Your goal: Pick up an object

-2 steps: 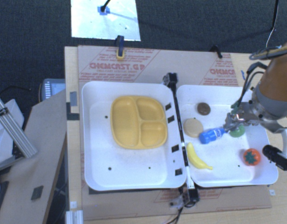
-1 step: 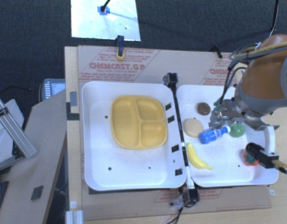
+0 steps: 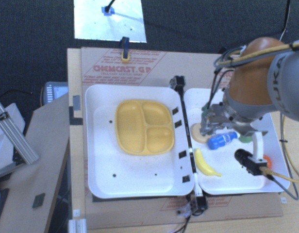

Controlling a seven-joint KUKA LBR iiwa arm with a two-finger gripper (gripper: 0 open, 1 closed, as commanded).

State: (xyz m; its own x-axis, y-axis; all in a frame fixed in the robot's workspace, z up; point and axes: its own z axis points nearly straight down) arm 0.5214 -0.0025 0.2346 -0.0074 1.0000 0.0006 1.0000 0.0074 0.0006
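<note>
The right bin [image 3: 232, 182] holds a yellow banana [image 3: 206, 163] near its front left and a blue bottle [image 3: 221, 141] lying on its side in the middle. A flat tan disc [image 3: 197, 138] lies by the bin's left wall. A small green thing [image 3: 245, 139] peeks out just right of the bottle. My gripper [image 3: 206, 128] hangs low over the tan disc, just left of the bottle. I see nothing lifted in it. The arm hides the back of the right bin.
A yellow divided plate [image 3: 143, 126] lies in the middle of the left bin [image 3: 98, 178]. A black-clipped divider [image 3: 184, 130] runs between the bins. A small orange piece [image 3: 267, 160] sits near the right bin's right wall.
</note>
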